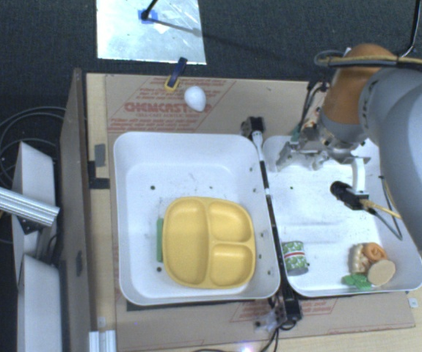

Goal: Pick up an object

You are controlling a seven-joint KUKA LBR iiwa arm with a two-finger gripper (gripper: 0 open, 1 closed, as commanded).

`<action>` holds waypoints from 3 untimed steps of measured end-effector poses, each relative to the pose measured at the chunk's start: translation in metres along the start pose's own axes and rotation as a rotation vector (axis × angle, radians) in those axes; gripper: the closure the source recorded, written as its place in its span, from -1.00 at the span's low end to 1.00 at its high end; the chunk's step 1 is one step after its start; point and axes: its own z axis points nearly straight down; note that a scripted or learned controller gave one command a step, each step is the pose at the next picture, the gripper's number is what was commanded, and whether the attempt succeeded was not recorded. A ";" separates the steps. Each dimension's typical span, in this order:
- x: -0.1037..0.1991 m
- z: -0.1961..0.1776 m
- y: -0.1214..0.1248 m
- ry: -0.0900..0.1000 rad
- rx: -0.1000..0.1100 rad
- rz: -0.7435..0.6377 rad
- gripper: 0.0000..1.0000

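My gripper (305, 155) hangs over the far end of the right bin (321, 218), below the arm's orange band. Nothing is visible in it. A small green, white and red can (293, 257) lies at the near left corner of that bin. A cluster of toy food (371, 265), tan and orange with a green leaf, sits at the near right corner. Both lie well in front of the gripper. In the left bin (188, 160) a yellow divided plate (209, 241) rests toward the near side, with a green strip (159, 239) poking out at its left edge.
On the cardboard beyond the bins lie a white ball (194, 97) and a small blue and yellow item (175, 75). A shiny sheet (149, 19) lies on the floor farther back. Cables and white hardware (20, 211) stand to the left.
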 end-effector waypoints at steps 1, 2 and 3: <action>-0.006 0.001 -0.024 -0.001 0.005 0.006 -1.00; -0.005 -0.010 -0.022 -0.001 0.001 0.004 1.00; -0.006 -0.099 -0.027 -0.001 -0.002 0.004 1.00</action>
